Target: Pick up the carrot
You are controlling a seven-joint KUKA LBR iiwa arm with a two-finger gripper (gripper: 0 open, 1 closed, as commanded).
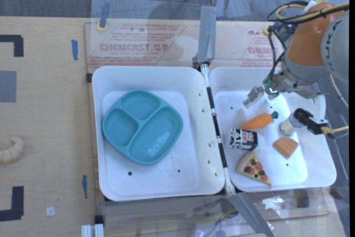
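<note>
Taking the carrot (257, 121) as the landmark: nearest the camera, below it, lies a pizza slice (254, 168), with a cracker-like orange square (285, 147) to the lower right. Just beside the carrot's lower left sits a small black-and-white carton (243, 139), nearly touching. A small round cream item (286, 127) rests to its right. The carrot itself lies on its side in the middle of the right bin (327, 175). Above it hangs the gripper (259, 93), apart from it; whether it is open or closed I cannot tell. Far left sits the blue divided plate (142, 126). The risk, I judge, is a descent offset toward the carton, nudging it or rolling the tapered carrot aside.
</note>
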